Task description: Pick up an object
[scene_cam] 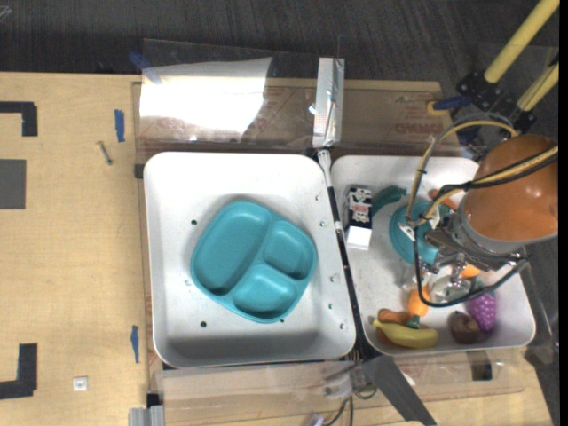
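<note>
Pincer (pixel 441 272) hovering over the right bin (pixel 524 327)
I'm seeing it hanging above a banana (pixel 406 333); I cannot tell its state.

A teal divided plate (pixel 256 257) sits mid-way in the left white bin (pixel 169 180). Along the right white bin's (pixel 515 331) front edge: yellow banana (pixel 406 333), orange carrot (pixel 415 305), brown piece (pixel 463 327), purple grapes (pixel 483 308).
</note>
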